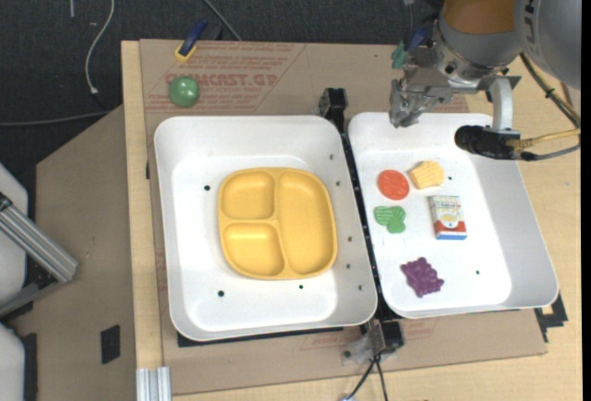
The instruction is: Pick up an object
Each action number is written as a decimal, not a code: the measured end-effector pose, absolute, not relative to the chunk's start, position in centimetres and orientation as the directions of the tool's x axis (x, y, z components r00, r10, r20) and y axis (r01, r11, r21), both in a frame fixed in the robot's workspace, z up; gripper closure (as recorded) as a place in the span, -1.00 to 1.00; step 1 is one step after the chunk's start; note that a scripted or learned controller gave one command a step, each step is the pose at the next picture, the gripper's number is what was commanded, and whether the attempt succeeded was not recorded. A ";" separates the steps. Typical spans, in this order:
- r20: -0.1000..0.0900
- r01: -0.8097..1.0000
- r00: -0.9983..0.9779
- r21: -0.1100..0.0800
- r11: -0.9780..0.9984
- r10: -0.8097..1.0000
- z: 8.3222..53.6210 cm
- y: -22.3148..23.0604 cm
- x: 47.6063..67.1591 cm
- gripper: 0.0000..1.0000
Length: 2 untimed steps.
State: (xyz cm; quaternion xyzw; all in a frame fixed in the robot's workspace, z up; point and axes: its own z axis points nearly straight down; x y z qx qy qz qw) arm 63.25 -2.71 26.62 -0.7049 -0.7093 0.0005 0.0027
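The gripper [404, 117] hangs over the right bin's [517, 284] far rim, holding nothing. Choose the small carton [448, 216] at bin centre: probably light, rigid; grasp its long sides.

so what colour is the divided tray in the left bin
Yellow: the divided tray, seen in the camera view.

A divided plate [277, 224] lies in the middle of the left bin [185, 150]. The right bin [517, 233] holds a tomato slice [393, 184] left of a cracker [427, 175], a small carton [448, 216] in front of the cracker, a lettuce piece [391, 218] in front of the tomato slice, and grapes [422, 276] nearest the front. A ball [184, 91] sits behind the left bin.
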 end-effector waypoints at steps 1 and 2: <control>0.002 1.000 -0.006 -0.005 0.006 1.000 24.5 2.6 63.5 1.00; 0.003 1.000 -0.006 -0.005 0.006 1.000 22.7 8.4 63.6 1.00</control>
